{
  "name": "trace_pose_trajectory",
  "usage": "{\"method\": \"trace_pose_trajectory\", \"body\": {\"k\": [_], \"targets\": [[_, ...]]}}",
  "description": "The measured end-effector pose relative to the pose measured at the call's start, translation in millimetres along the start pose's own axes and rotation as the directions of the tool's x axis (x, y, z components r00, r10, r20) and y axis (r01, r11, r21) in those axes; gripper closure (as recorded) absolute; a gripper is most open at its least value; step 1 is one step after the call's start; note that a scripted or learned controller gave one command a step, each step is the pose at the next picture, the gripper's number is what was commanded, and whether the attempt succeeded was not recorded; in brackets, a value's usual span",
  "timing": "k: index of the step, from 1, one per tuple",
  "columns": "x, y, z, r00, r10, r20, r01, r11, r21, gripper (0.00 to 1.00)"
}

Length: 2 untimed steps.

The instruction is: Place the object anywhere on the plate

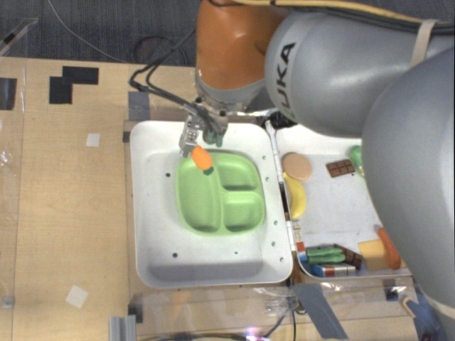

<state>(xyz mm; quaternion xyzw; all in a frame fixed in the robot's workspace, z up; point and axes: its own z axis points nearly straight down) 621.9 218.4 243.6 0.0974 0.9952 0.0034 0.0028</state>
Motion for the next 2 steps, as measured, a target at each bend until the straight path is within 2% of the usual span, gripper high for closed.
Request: {"method": "trace_pose_trajectory", "body": {"k": [1, 2], "targets": [[-3, -4, -1, 1.0, 0.006, 0.003, -0.006, 1.0, 0.002, 0.0], [2, -104, 60, 0.995, -0.099, -0.002, 0.099, 0.995, 0.008, 0.0]]}}
